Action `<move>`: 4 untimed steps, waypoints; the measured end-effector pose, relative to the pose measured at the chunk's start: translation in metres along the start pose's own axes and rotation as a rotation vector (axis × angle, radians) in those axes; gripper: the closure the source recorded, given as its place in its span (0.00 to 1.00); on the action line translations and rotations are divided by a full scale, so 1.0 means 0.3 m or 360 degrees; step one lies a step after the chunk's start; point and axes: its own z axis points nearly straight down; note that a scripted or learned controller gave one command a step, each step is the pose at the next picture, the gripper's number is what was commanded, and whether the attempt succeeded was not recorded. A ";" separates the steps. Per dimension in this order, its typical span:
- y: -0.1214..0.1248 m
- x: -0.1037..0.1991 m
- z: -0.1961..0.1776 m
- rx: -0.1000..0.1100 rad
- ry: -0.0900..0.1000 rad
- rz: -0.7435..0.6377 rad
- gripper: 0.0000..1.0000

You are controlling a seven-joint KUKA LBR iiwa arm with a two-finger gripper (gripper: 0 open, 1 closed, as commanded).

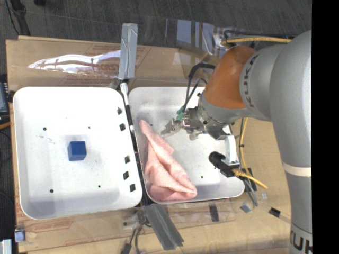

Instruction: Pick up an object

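Pink cloth lies crumpled in the right white bin, against that bin's left wall. Its long axis runs at a slant: the narrow end points up and to the left in the camera view, close to the wall between the two bins, and the broad, bunched end sits lower and further right, against the bin's near wall. The folds run along that same line, so the whole piece reads as a long wedge, thin at the top and wide at the bottom.

My gripper hangs low over the right bin, just to the right of the cloth's narrow upper end. I cannot tell whether it is apart or together, nor whether it touches the cloth, and I see nothing held in it. My arm reaches in from the right, its orange band above the bin's far right part.

In the left white bin a small blue cube rests flat on the floor, left of centre, well apart from the cloth and from my gripper. Both bins stand on brown cardboard.
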 end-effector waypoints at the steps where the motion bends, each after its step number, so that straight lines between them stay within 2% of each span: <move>1: -0.007 -0.049 -0.022 -0.0007 -0.0002 0.0020 0.00; 2: 0.057 0.045 0.219 -0.0006 0.0000 -0.0291 0.00; 3: -0.118 0.011 0.220 -0.0008 0.0000 -0.0397 0.00; 4: -0.163 0.069 0.222 -0.0008 0.0000 -0.0380 0.00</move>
